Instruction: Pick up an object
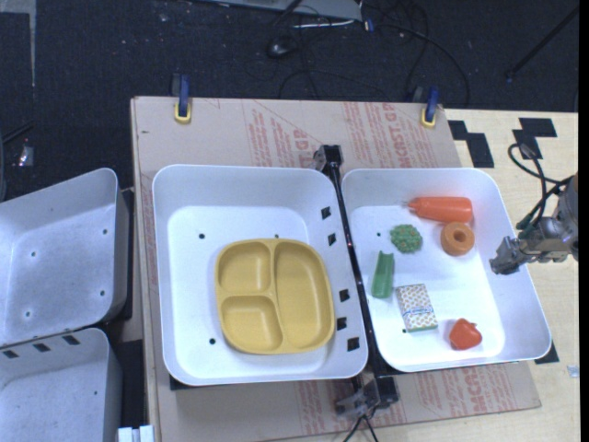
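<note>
Past the right bin's [515,274] rim, the gripper [508,256] sits cropped, its grasp unreadable.

A single fixed camera looks down from above at a slant, far enough back to take in the whole surface [230,127] and the dark floor [83,35] beyond its far edge. Both white bins sit whole in frame — the left bin [179,274] near the centre, the right bin [515,274] toward the right side. The far edge of the surface, with its two clamps [182,109], lies toward the top; the near edge toward the bottom. The gripper [509,258] enters at the right edge — seen from above and small.
</note>
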You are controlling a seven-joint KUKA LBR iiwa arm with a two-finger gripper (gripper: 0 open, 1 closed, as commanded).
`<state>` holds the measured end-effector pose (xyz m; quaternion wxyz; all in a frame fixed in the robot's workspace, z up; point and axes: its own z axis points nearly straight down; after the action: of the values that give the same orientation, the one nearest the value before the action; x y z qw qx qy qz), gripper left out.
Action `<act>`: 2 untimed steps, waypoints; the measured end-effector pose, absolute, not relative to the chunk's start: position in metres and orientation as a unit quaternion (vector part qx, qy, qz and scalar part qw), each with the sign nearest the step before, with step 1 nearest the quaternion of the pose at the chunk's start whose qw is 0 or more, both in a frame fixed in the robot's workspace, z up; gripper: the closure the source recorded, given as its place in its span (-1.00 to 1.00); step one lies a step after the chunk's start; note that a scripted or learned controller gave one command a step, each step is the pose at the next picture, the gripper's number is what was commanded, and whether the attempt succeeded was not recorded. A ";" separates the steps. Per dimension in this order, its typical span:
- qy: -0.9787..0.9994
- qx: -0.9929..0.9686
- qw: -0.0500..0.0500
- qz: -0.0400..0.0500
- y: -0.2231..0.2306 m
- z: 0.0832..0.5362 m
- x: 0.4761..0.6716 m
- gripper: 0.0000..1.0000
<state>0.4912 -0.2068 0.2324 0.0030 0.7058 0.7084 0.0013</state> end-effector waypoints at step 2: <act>0.709 0.705 0.001 0.001 -0.160 0.247 0.513 1.00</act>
<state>0.5125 -0.1601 0.2468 0.0007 0.7049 0.7093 0.0005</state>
